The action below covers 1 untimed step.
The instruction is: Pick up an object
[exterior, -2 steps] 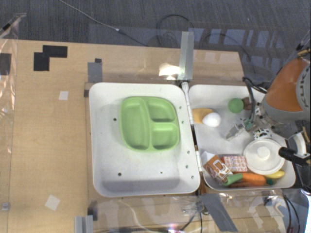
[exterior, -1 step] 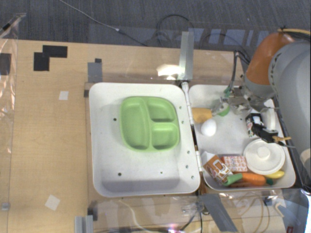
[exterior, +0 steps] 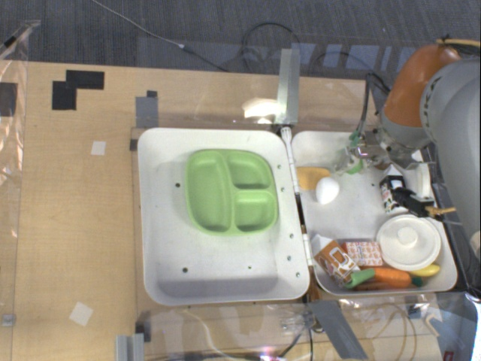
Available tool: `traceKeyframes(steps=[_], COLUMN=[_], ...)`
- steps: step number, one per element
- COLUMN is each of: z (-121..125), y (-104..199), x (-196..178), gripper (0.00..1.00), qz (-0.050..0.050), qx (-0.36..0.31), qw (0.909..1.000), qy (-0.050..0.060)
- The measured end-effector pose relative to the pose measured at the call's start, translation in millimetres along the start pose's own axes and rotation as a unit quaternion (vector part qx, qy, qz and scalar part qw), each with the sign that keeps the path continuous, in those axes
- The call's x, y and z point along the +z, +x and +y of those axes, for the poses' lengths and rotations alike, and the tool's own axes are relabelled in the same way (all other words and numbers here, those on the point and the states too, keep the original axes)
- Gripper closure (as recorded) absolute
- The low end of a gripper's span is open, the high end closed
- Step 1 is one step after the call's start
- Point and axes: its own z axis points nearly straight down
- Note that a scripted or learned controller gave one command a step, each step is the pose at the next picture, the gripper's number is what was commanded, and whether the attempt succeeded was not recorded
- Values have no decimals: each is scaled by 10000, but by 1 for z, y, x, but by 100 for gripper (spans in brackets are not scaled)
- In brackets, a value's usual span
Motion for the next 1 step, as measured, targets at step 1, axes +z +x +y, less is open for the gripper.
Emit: traceKeyframes(steps=[1], z=[22], y=[28], x=[-154], gripper=[100], qz=[5], qx=[-124], qw=[9999], qy=[-44])
